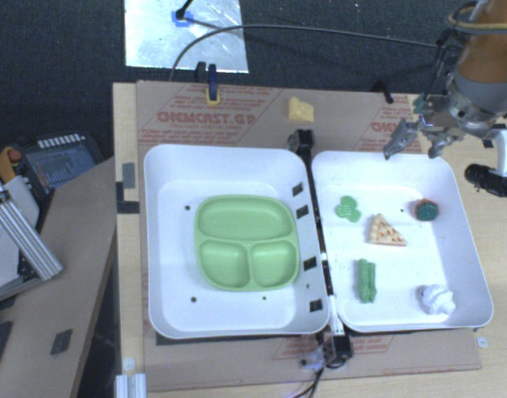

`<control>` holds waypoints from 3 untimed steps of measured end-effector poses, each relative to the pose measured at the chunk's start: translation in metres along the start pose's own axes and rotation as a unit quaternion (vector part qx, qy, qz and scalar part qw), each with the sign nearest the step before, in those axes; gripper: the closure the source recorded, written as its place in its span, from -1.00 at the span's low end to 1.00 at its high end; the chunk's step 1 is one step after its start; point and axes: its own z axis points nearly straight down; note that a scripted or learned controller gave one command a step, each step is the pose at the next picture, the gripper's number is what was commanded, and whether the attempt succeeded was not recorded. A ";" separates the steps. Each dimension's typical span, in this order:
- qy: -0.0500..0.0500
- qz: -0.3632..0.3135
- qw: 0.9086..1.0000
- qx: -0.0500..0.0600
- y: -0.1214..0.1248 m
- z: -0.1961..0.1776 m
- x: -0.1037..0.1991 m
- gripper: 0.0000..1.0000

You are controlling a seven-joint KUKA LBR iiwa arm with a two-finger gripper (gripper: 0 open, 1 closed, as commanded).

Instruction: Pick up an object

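The gripper (417, 143) hangs over the far rim of the right bin (461, 305), near its back edge, with its two fingers spread apart and nothing between them. All the loose things lie nearer the camera than it does, on the floor of that bin. Closest to it is a round dark-green and brown piece (426, 211), below and slightly right of the fingers. The pizza slice toy (386, 230) sits near the bin's middle, below the gripper and a little to its left. A green broccoli-like piece (348, 209) lies left of the slice. The green bean pod (366, 280) lies towards the near edge, and a crumpled white lump (436, 299) rests in the near right corner, farthest from the gripper.

Count: two white bins, five loose items in the right one, each one of a kind. The left bin (166, 222) holds one pale green divided plate (243, 241) with three compartments.

The pizza slice points its tip away from the camera, its crust edge nearer. The bean pod's long axis runs from far to near, almost parallel to the bin's side walls
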 end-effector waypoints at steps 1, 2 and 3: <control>-0.001 -0.001 1.000 -0.006 0.002 -0.008 0.000 -1.00; -0.001 -0.002 1.000 -0.005 0.001 0.051 0.007 -1.00; -0.001 -0.003 1.000 -0.005 0.007 0.094 0.009 -1.00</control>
